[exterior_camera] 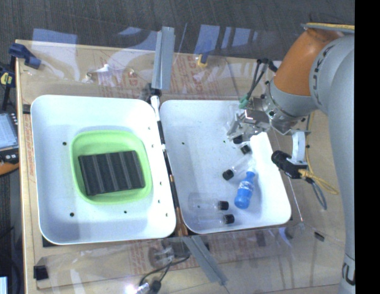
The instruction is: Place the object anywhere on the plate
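Nearest the lower edge of the frame, the right bin (273, 216) holds a cluster of loose things: a clear vial (205, 203) lying flat, two small black caps (225, 212) beside it, and a blue bottle (244, 190) just above them, tilted on its side. Any of these could serve as the object, and all of them look hard to grip — the vial is transparent and rounded, the caps tiny, so a closing pinch may squirt them sideways or shut on nothing.

To the left, in the centre of the left bin (46, 121), sits the green plate (110, 143) with a dark ribbed insert (110, 171). The bin walls and the divider rail (163, 152) stand between the objects and the plate — a low carry could clip them and knock the object loose.

Farther up, at the upper right of the right bin, the end effector (246, 126) hangs over another small black cap (245, 148). Whether it is wide, narrow or holding anything I cannot tell; the wrist and cables clutter that spot. A descent there, close to the bin's rim, risks striking the wall.
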### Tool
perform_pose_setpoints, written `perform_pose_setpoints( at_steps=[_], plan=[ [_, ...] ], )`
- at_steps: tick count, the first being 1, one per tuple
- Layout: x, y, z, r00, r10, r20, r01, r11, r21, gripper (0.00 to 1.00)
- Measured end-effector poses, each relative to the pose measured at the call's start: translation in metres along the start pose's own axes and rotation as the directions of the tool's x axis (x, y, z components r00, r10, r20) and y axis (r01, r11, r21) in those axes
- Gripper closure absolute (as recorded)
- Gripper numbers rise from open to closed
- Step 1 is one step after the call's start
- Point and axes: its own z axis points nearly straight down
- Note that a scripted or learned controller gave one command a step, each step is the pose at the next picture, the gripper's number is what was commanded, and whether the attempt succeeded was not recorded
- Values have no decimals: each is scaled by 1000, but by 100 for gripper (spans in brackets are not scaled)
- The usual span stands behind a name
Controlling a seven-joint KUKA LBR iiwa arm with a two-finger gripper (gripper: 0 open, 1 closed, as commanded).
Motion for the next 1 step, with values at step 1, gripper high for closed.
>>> perform_pose_setpoints(
  at_steps=[1],
  plan=[
    [0, 0, 0, 1000, 0, 0, 0, 1000, 0, 0]
  ],
)
